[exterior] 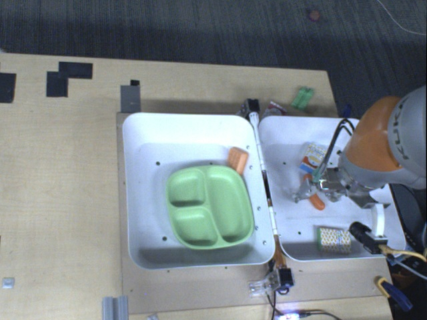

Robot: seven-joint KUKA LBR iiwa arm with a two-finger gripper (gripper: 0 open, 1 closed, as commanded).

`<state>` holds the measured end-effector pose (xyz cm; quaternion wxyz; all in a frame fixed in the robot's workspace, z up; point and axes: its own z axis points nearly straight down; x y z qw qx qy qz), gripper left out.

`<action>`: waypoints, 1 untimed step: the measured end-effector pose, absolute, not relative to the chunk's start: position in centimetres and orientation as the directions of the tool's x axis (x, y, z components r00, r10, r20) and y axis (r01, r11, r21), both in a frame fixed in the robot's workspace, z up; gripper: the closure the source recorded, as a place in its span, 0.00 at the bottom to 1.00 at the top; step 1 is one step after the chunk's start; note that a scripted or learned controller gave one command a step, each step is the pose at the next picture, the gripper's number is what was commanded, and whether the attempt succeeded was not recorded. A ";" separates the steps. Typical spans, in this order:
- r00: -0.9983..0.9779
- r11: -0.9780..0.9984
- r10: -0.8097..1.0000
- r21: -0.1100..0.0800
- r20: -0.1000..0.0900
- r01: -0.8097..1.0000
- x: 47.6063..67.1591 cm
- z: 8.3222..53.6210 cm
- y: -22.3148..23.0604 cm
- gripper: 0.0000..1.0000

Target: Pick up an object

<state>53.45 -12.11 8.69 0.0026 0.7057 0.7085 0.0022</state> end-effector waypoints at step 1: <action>-0.006 0.006 1.000 0.014 -0.002 1.000 53.7 9.9 -12.1 1.00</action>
